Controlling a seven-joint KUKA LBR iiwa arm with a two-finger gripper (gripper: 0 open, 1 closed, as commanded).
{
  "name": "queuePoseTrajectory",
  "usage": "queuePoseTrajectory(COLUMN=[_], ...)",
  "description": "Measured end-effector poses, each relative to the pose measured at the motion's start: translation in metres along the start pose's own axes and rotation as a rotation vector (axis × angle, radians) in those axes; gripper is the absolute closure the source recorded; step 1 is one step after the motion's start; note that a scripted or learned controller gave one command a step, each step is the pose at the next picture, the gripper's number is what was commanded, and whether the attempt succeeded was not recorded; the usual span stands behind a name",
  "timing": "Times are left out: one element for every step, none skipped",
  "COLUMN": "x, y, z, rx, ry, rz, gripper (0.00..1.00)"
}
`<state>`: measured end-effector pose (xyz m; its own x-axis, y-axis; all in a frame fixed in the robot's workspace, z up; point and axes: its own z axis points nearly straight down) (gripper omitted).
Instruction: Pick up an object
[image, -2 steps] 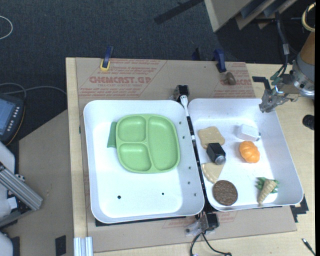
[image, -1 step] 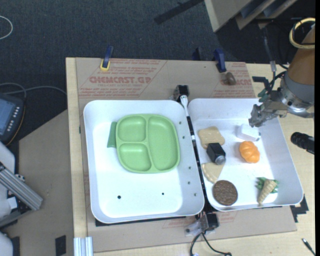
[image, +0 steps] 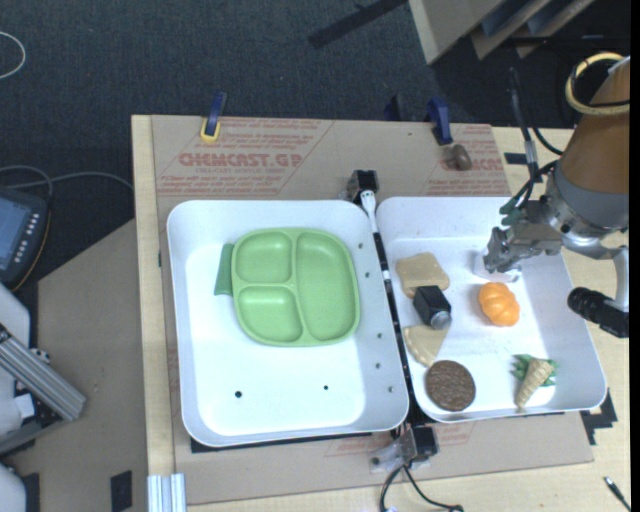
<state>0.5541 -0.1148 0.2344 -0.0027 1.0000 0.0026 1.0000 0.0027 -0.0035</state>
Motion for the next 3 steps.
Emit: queuePoseTrajectory(x=[0.031, 0.034, 0.04], y=[-0.03, -0.039, -0.044], z=[0.004, 0.02, 0.012], rx=[0.001, 0.001, -0.001], ry=[-0.001, -0.001, -0.001], rz=[0.0, 0.004, 0.002], gripper=[1.0, 1.0, 1.0])
